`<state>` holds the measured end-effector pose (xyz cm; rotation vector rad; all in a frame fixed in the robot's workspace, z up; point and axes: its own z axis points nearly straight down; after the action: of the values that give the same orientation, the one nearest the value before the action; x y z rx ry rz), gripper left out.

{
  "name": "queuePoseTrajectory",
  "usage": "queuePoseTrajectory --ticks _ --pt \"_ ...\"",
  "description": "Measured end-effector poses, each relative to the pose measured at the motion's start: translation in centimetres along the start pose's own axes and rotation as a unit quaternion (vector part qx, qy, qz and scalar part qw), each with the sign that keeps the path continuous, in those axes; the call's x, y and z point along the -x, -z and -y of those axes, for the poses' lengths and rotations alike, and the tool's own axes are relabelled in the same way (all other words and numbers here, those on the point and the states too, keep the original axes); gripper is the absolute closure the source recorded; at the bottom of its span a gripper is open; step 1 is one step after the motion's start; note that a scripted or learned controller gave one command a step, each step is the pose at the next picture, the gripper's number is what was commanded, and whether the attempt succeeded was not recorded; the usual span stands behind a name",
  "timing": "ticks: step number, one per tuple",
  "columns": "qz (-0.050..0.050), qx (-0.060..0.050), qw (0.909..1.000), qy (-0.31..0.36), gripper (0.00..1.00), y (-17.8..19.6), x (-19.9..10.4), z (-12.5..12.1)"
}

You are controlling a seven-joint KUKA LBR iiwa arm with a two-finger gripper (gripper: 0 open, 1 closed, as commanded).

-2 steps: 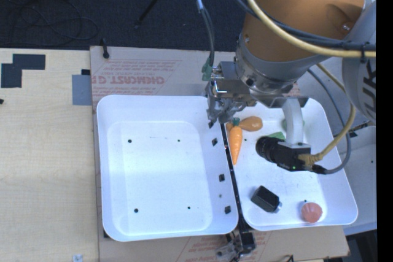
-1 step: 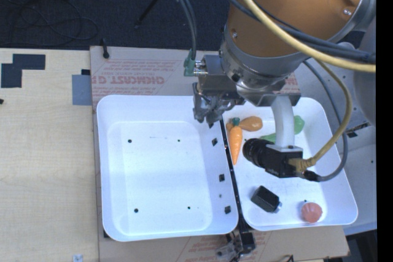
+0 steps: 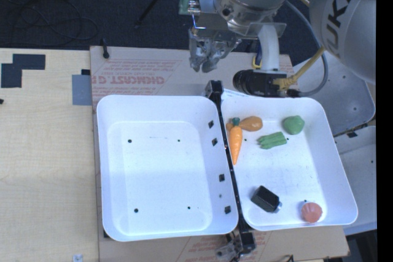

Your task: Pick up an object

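Note:
My gripper (image 3: 204, 62) hangs high above the back edge of the bins, near where they meet, with nothing seen between its fingers. In the right bin (image 3: 331, 150) lie an orange carrot (image 3: 235, 143) against the left wall, an orange-brown lump (image 3: 251, 124) beside it, a green pod-shaped piece (image 3: 271, 141), a round green piece (image 3: 293, 124), a black block (image 3: 266, 199) and a pinkish-red ball (image 3: 311, 212) at the front right corner. All of them lie well below and to the right of the gripper.
The left bin (image 3: 110, 132) sits beside the right one, joined by a black divider strip (image 3: 223, 150). Both rest on a cardboard sheet (image 3: 141, 73) over a wooden bench (image 3: 43, 156). The arm's grey body (image 3: 350, 15) and cables fill the upper right.

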<state>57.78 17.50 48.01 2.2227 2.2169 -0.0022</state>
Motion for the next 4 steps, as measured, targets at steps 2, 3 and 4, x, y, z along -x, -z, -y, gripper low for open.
queuePoseTrajectory --ticks 2,3,4 --pt "-0.001 -0.002 1.0000 0.001 1.00 5.8 -2.8 -0.7" --pt "-0.001 -0.001 1.0000 0.003 1.00 5.7 -7.0 -3.5" --pt "0.000 -0.004 1.0000 0.003 1.00 5.7 -6.8 1.7"
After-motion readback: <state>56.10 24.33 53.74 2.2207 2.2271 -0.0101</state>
